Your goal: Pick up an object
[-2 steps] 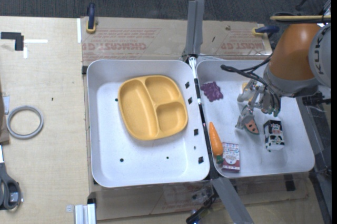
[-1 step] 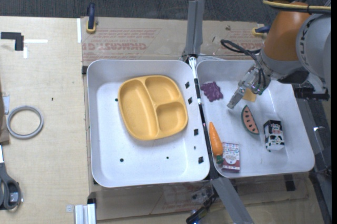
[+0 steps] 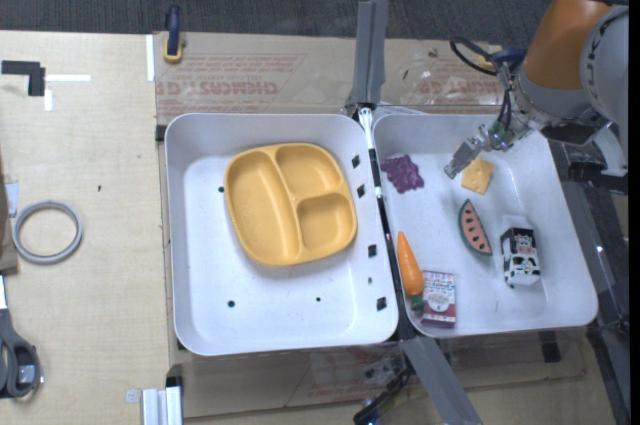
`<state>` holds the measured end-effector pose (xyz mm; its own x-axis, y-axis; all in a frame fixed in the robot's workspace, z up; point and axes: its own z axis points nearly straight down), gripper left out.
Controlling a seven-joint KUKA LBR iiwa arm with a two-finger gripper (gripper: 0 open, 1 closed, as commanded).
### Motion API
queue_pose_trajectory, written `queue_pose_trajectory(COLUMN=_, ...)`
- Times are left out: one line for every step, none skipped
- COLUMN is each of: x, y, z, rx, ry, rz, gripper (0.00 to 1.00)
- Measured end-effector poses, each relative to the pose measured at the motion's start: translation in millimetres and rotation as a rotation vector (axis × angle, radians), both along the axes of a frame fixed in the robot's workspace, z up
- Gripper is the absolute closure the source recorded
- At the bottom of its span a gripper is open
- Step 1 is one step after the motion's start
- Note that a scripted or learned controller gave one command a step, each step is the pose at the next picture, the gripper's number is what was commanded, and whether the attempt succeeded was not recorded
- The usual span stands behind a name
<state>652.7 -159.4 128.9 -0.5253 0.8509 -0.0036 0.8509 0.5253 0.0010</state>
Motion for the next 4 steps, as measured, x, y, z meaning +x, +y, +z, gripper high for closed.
queue_pose_trajectory(x=-11, y=-6, z=-27, rx=-0.002, ry=-0.016, rz=-0.08, gripper=0.0)
queue_pose_trajectory(x=-34, y=32, z=-28, rx=0.001, ry=0.001, rz=-0.113, gripper=0.0)
queue_pose_trajectory(x=-61, y=22, z=-38, rx=0.002, ry=0.004, rz=-0.434, gripper=0.0)
queue_pose_trajectory(x=-102, y=-25, z=-38, rx=0.002, ry=0.004, rz=-0.634, gripper=0.0)
